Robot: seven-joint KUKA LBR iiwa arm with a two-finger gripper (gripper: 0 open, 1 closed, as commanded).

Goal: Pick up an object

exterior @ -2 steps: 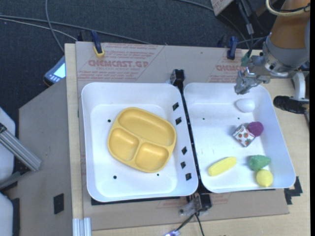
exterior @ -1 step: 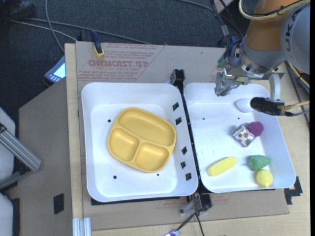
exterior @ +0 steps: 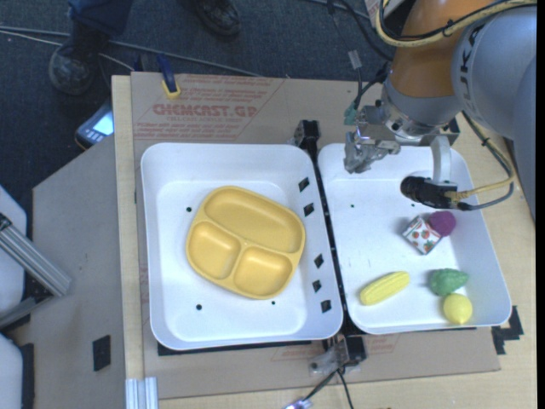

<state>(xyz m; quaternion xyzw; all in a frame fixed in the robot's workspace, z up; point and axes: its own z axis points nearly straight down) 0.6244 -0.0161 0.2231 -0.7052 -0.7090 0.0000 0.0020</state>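
Seen from above at a slant: two shallow white bins side by side on a cardboard-covered tabletop (exterior: 102, 254). In the left bin (exterior: 162, 228), a yellow divided plate (exterior: 245, 241) with three compartments, lying flat near the middle. In the right bin (exterior: 375, 220), five small items gathered toward five o'clock: a red-and-white patterned cube (exterior: 421, 234) touching a purple piece (exterior: 442, 222) at its two o'clock; a yellow toy corn cob (exterior: 384, 288) lying near the bin's front wall; a green lumpy piece (exterior: 446, 280) at the cob's three o'clock, with a small yellow lemon-shaped piece (exterior: 457, 308) just beside it at six o'clock. Reaching in from three o'clock, the grey arm (exterior: 502, 58) with its orange band (exterior: 434, 37), wrist hanging over the right bin's far corner at about eleven o'clock. Jaws (exterior: 362, 156) pointed down above bare white floor near the divider between the bins, well apart from all five items, nothing visible between them; whether spread or pressed together, cannot tell from this angle. A black cable fitting (exterior: 430, 191) hanging off the wrist, just above the purple piece at twelve o'clock. Printed red lettering (exterior: 204, 109) on the cardboard beyond the left bin, and a blue-handled tool (exterior: 169, 77) at its far edge.
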